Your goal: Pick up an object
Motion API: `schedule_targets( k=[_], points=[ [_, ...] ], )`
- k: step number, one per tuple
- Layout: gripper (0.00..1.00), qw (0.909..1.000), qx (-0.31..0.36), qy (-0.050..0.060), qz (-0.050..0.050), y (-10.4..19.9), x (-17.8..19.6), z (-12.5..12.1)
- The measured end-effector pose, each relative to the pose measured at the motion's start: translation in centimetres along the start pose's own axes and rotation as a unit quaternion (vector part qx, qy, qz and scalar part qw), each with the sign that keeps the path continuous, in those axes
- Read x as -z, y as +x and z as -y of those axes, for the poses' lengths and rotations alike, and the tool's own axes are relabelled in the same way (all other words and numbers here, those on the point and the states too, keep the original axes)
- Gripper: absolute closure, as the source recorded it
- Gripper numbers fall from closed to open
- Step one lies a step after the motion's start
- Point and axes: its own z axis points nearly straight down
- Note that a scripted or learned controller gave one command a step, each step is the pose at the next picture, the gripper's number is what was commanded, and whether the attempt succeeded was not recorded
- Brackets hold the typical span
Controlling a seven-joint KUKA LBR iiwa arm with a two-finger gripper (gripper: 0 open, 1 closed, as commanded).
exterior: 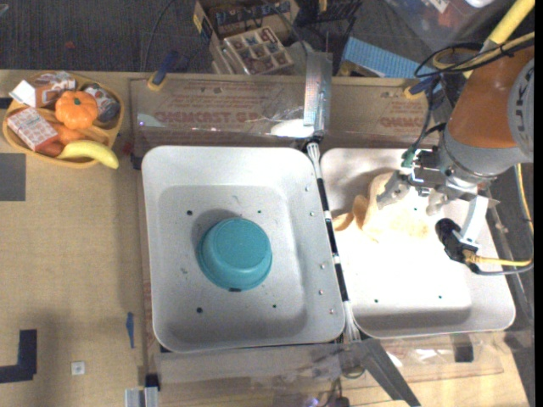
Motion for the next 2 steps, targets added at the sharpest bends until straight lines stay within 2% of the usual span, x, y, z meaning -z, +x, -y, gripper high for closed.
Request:
schedule_targets(
  k=[1, 2],
  points=[
    [0.00, 0.9999, 0.012, -0.002, 0.001, 2.8, -6.7, -6.4],
    [0.00, 0.9969, 0.079, -0.005, 0.001, 2.9, -9.0, -6.8]
  ],
)
